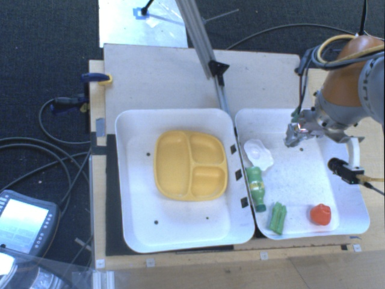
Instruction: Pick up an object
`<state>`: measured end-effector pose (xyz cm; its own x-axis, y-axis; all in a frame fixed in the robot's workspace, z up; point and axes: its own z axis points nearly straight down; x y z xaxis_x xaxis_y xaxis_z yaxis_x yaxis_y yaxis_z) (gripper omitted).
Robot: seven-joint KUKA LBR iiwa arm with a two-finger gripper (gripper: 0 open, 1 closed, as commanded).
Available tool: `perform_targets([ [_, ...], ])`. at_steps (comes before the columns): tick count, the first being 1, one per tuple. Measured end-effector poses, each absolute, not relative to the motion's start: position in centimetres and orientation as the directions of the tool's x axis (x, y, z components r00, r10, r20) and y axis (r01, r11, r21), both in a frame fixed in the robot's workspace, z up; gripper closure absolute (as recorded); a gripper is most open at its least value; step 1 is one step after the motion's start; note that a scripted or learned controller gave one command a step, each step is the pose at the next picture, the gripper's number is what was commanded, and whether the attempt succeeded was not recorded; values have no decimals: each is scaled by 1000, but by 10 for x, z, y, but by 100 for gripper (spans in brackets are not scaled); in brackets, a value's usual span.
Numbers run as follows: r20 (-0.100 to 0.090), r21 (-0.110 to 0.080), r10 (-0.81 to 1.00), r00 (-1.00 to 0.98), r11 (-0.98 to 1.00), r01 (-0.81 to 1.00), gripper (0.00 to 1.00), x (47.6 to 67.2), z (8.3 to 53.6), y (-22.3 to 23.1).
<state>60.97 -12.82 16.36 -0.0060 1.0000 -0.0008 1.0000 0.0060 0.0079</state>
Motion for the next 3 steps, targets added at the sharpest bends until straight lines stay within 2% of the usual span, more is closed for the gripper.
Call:
perform_targets([
  [1,0,7,1000,-8,8,1000,100,611,212,-119],
  [2,0,3,1000,-8,8,1000,100,612,226,-119],
  [3,2,1,1000,-11,11,1000,100,614,218,-62],
])
